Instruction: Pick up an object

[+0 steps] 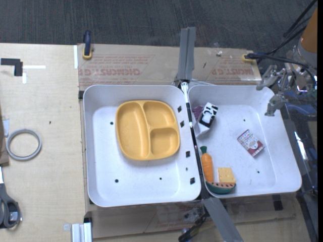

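Observation:
The right bin (282, 170) holds several small items. A black-and-white toy (208, 115) lies by a purple piece (197, 113) at the bin's left wall. A red-and-pink packet (251, 142) lies flat near the middle. An orange carrot (207, 166), a yellow block (226, 175) and a watermelon slice (221, 188) cluster at the front left corner. My gripper (268, 95) hovers over the bin's far right corner, above and to the right of the packet. It is open, with nothing between its fingers (271, 108).
A yellow divided plate (148, 130) sits in the left bin (101, 185). On the bench to the left lie a grey tape ring (22, 144) and scissors (7, 212). Cardboard (131, 67) and a blue-handled clamp (87, 47) are behind the bins.

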Motion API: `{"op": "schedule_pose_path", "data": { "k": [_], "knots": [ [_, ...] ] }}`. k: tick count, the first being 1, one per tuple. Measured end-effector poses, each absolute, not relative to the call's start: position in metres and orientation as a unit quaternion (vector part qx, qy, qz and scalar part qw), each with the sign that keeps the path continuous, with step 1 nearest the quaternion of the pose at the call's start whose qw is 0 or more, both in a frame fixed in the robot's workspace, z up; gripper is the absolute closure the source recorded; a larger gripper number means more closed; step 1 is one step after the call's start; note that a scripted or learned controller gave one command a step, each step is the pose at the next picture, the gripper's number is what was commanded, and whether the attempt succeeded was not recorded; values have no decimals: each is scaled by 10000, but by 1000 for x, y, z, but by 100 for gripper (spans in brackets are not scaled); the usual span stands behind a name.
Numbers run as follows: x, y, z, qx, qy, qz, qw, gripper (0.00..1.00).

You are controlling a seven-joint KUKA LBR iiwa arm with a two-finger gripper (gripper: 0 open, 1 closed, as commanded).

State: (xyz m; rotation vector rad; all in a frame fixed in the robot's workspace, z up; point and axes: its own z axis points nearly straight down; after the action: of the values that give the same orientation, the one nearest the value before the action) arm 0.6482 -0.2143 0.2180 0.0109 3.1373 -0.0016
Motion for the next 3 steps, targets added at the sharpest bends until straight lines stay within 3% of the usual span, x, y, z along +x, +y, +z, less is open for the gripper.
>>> {"op": "schedule_pose_path", "data": {
  "k": [1,2,3],
  "knots": [
    [654,-222,132,2272,9738,-4,18,0],
    [650,-209,168,2145,9767,-6,28,0],
    [566,-171,92,1693,9856,0,7,0]
  ]
}}
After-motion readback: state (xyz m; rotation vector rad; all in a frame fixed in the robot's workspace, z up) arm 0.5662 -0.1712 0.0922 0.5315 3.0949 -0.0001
